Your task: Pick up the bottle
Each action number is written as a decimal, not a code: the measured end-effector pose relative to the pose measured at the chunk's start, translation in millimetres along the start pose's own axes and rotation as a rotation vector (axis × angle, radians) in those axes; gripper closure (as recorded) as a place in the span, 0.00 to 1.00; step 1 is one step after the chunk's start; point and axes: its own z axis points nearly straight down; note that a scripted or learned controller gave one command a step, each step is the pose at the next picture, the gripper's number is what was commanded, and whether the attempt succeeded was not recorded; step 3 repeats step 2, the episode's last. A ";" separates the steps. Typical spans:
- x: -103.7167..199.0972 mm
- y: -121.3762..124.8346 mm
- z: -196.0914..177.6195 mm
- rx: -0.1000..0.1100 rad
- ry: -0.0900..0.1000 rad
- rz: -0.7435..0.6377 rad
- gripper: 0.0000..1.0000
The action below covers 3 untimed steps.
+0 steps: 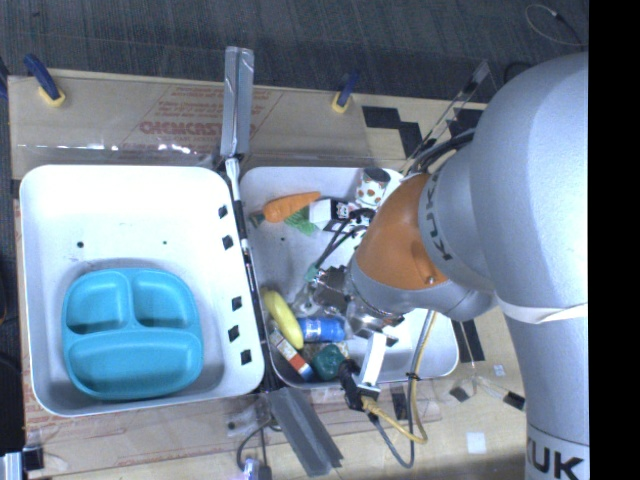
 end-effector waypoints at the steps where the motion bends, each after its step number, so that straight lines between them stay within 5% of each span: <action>1: -2.9 2.4 -10.6 -0.006 -0.003 -0.001 1.00; 2: 59.7 -31.5 -99.1 0.003 -0.001 0.010 1.00; 3: 59.7 -31.5 -99.1 0.003 -0.001 0.010 1.00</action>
